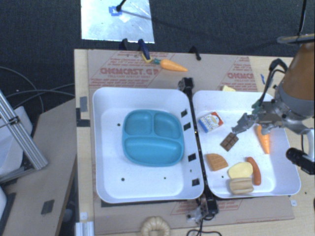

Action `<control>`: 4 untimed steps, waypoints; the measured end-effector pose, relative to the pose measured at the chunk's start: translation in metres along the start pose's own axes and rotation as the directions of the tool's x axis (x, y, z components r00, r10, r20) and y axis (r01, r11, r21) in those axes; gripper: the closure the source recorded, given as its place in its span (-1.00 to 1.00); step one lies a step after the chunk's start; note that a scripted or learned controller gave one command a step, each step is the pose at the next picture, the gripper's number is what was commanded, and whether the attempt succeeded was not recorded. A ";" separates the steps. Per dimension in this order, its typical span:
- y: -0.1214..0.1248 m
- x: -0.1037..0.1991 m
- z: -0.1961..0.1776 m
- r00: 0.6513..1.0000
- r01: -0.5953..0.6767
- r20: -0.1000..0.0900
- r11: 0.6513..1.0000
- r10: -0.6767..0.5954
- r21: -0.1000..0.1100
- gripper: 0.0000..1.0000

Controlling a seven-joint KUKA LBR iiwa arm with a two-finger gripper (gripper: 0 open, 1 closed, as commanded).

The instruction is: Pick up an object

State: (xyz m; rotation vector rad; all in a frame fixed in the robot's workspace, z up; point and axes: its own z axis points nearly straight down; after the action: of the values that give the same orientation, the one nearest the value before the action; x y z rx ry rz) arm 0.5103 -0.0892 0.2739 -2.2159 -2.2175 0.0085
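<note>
My gripper hovers over the right bin, near its right middle, with its fingers spread and nothing between them. Its left finger hangs just above a brown chocolate bar. An orange carrot lies right below the other finger. A small red, white and blue carton lies to the left. Toward the bin's front sit a brown cookie, a yellow piece, a red sausage and a tan bun.
The left bin holds a blue divided plate. A second carrot lies on the cardboard behind the bins. A yellow bit rests at the right bin's back rim. A beige ring lies at the front edge.
</note>
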 end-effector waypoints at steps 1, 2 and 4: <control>0.002 0.000 -0.005 1.000 0.002 0.001 1.000 -0.002 -0.011 -1.00; 0.001 0.010 0.043 1.000 0.001 0.000 1.000 -0.001 -0.005 -1.00; 0.001 0.018 0.140 1.000 0.000 0.000 1.000 0.000 -0.004 -1.00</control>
State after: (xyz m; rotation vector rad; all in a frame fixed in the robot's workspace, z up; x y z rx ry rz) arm 0.5097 -0.0709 0.1343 -2.2174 -2.2194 0.0042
